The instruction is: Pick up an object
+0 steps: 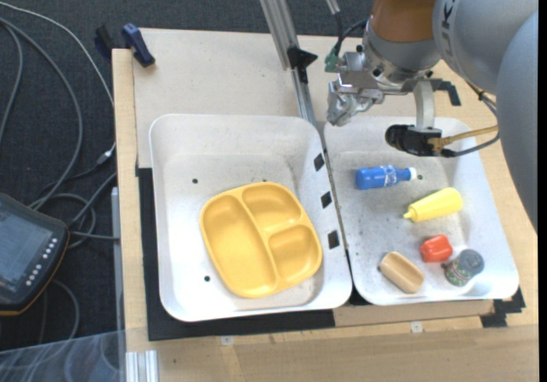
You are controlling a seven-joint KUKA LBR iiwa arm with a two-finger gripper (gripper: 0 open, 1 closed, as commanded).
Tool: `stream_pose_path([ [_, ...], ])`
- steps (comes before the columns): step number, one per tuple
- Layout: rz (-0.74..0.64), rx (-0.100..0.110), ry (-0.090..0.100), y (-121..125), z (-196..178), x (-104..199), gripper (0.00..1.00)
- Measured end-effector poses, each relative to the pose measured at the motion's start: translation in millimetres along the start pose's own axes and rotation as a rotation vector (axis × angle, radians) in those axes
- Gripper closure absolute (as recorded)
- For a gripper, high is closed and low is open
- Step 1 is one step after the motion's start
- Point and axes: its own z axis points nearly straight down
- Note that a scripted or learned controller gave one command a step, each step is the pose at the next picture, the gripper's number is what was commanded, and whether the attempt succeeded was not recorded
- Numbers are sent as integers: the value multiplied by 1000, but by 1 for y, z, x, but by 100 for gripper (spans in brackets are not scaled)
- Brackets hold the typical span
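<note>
My gripper (340,112) hangs over the far left corner of the right bin (487,201), above the divide between the bins, with nothing seen between its fingers. In the right bin lie a blue bottle (383,177), a yellow mustard bottle (434,204), a small red object (436,248), a dark round can (464,267) and a tan hot-dog bun (401,272). The blue bottle lies nearest, a little below and right of the gripper. A yellow compartment plate (260,238) rests in the left bin (171,201).
A metal post (278,13) rises behind the bins just left of the gripper. A blue clamp (137,44) sits at the bench's far left corner. Cables and a pendant (26,252) lie on the floor to the left.
</note>
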Motion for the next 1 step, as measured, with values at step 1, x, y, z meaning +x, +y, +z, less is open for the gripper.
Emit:
stream_pose_path([
  [1, 0, 1, 1, 4, 0, 57, 100],
])
